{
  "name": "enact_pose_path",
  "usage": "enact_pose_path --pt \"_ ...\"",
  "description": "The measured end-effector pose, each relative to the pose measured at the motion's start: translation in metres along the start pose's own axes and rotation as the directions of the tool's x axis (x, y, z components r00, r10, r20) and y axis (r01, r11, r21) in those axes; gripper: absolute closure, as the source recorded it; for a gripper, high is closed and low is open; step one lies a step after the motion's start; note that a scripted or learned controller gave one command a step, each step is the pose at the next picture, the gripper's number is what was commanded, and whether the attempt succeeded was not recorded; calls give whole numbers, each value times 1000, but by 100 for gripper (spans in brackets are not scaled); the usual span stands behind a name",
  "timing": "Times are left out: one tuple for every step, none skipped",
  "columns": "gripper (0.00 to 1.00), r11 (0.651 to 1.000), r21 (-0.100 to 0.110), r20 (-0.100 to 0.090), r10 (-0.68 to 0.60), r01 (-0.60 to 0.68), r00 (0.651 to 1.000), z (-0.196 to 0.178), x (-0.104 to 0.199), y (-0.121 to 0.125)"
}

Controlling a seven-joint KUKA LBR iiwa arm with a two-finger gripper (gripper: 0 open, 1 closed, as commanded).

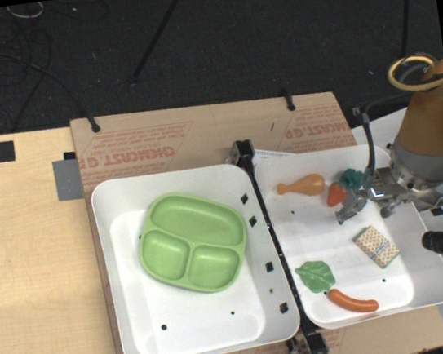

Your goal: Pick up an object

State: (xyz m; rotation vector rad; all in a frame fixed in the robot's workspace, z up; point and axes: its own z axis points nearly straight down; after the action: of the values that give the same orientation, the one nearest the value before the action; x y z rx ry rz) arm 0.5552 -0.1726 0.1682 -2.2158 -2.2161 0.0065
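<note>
The gripper (356, 203) hangs low over the right bin (437, 292), its dark metal parts tangled together; whether its fingers are apart or together I cannot tell. It partly covers a teal object (350, 178) and a small red piece (335, 194), perhaps toy food, at the bin's far side. The teal object looks small and glossy.
</note>
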Motion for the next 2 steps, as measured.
enact_pose_path --pt "0 1000 -1 0 1 -1 1000 45 -4 -1" --pt "0 1000 -15 10 2 -2 1000 77 -7 1"
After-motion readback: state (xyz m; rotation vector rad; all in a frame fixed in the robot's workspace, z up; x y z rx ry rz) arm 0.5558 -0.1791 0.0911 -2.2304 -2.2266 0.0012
